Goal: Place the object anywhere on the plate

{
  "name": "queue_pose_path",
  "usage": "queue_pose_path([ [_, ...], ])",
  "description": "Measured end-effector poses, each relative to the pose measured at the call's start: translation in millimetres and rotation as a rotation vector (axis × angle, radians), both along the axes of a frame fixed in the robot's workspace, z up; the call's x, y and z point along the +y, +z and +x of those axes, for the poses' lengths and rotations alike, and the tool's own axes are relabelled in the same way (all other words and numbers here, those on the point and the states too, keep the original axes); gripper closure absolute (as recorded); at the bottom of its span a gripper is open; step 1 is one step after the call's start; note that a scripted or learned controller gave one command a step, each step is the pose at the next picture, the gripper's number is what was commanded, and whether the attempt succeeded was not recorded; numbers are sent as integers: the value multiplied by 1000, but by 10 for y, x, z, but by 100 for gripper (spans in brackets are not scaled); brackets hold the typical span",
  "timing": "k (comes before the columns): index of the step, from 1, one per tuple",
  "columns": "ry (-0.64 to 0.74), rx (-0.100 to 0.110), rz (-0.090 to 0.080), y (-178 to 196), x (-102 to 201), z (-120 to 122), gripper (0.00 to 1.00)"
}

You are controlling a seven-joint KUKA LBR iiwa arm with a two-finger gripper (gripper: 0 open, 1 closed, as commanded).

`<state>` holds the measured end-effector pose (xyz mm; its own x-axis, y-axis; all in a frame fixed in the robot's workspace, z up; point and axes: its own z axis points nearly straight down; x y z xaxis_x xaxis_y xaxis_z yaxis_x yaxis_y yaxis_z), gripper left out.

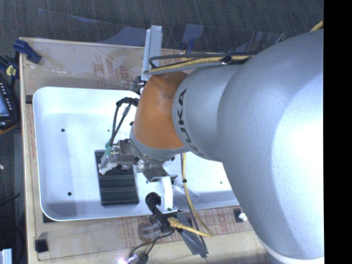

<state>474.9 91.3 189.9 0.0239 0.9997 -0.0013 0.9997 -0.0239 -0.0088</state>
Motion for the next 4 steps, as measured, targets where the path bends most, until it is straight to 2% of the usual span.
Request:
queue_pose_path([
  [1,-73,-6,2,-979,718,6,0],
  [2,-68,-1,-1,-899,701,0,100],
  [3,96,-6,2,17,-16,153,100],
  [4,-188,-2,-2,-997,791,-8,100],
])
